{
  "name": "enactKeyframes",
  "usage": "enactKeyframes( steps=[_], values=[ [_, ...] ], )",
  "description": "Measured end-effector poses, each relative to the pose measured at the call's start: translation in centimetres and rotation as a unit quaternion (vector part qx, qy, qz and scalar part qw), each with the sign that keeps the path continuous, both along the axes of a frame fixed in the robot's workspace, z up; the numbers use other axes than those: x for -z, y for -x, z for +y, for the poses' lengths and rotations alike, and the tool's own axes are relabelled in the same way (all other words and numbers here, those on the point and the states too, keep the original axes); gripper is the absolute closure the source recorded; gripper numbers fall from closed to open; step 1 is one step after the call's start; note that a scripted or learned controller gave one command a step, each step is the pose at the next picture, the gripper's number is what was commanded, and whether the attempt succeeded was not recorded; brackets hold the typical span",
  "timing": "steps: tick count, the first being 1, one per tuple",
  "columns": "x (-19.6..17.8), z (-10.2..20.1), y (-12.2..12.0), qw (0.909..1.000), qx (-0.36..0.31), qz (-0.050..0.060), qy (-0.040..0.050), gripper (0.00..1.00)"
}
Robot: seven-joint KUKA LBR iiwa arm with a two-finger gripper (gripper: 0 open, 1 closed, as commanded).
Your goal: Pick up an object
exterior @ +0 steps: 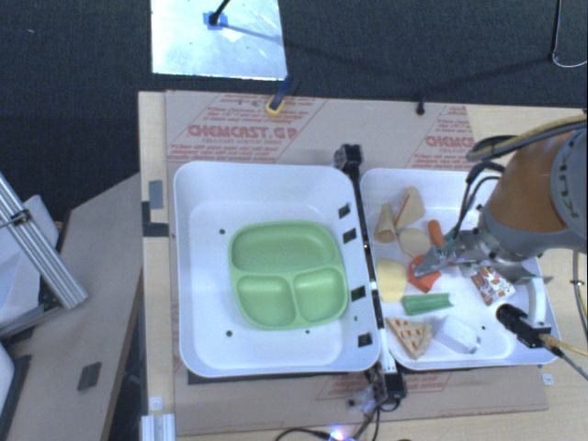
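My gripper (pixel 439 257) hangs low in the right bin (pixel 459 180), right of the frame's centre, with my grey wrist and its broad orange band filling the right edge above it. My fingers are down among the toy food, over a flat red-orange piece (pixel 424 267); whether they are wide, narrow or pinching it I cannot tell, since the tips blur into the clutter.

The food around me looks like smooth moulded plastic. Just upper left of my fingers lie two pale tan wedges (pixel 397 213) and a rounded beige lump (pixel 413 241), with a small orange stick (pixel 435 231) beside them. Below those sits a soft yellow rounded piece (pixel 391 280), then a long green bar (pixel 428 303) lying nearly level. Toward the bin's lower edge rests a triangular pizza slice (pixel 410 335) with a speckled face, and right of it a plain white block (pixel 456 336). A small printed packet (pixel 492 286) lies right of my fingers.

The left bin (pixel 202 191) is glossy white with rounded corners, and holds a matte green divided plate (pixel 285 274) with three shallow compartments. Both bins stand on brown printed cardboard (pixel 241 129).
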State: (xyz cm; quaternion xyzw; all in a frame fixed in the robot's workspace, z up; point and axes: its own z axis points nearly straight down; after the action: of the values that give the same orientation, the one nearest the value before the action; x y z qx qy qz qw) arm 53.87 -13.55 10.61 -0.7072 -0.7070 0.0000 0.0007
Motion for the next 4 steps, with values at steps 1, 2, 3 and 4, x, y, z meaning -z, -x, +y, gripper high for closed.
enactKeyframes(
  steps=[1, 2, 3, 4],
  values=[
    [1.7, 0.2, -0.4, 1.0, -0.001, -0.004, -0.0018, 0.0],
    [0.2, 0.0, -0.8, 0.9999, -0.001, -0.011, 0.001, 1.0],
    [-4.7, 0.8, -1.4, 1.0, -0.003, -0.004, 0.0013, 1.0],
    [-9.2, 1.3, -1.8, 1.0, -0.003, -0.004, 0.0012, 1.0]
  ],
)
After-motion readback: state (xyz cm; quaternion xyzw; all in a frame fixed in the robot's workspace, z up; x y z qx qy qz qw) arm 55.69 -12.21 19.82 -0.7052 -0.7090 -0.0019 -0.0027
